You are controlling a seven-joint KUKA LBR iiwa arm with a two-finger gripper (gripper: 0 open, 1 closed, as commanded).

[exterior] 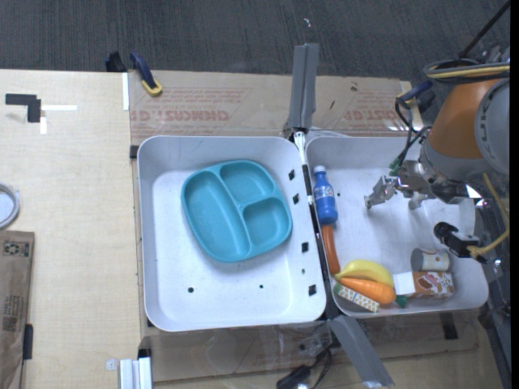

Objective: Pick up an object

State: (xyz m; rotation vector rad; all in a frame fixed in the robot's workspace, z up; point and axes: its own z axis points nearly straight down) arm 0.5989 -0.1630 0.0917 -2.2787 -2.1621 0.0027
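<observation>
The right bin (357, 164) holds several small items along its left wall and front. A blue bottle (324, 198) lies by the divider, with an orange-red stick (330, 250) just below it. A yellow banana (366, 269), an orange carrot (371, 288) and a patterned bar (357, 299) are piled at the front. A small grey can (429, 259) and a brown packet (433, 284) sit at the front right. My gripper (395, 198) hangs over the bin's bare middle, right of the bottle, open with nothing between its fingers.
The left bin (162, 241) holds a blue divided plate (237, 211). A grey bar (304, 87) stands at the back between the bins. Cables and the arm's body (466, 128) crowd the right bin's far right side.
</observation>
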